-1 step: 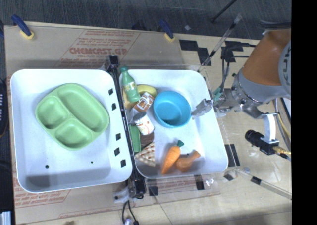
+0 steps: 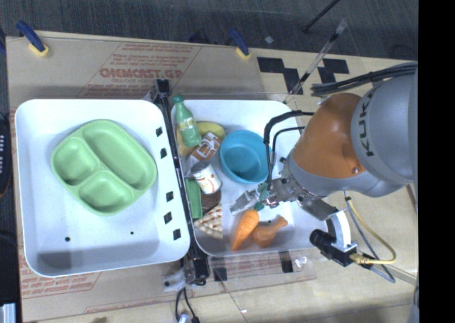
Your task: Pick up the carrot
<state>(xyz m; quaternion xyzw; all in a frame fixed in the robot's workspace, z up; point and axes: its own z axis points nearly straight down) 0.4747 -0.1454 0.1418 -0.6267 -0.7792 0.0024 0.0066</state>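
Pre-grasp over carrot (image 2: 244,229) in right bin (image 2: 234,109), gripper (image 2: 250,200) finger state unclear; next: descend, clamp.

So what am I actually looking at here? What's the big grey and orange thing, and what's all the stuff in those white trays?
The picture comes from one camera fixed above a bench, looking down at a slant. The grey and orange thing is a robot arm reaching in from the right. At its end is a gripper, a two-finger claw, which sits low over the right bin just above the carrot. I cannot tell whether the claw is open or shut, and nothing shows the carrot held. The right bin also holds toy food and dishes: a blue bowl, a green bottle, a banana and a brownish piece touching the carrot. The left bin holds a green divided plate.
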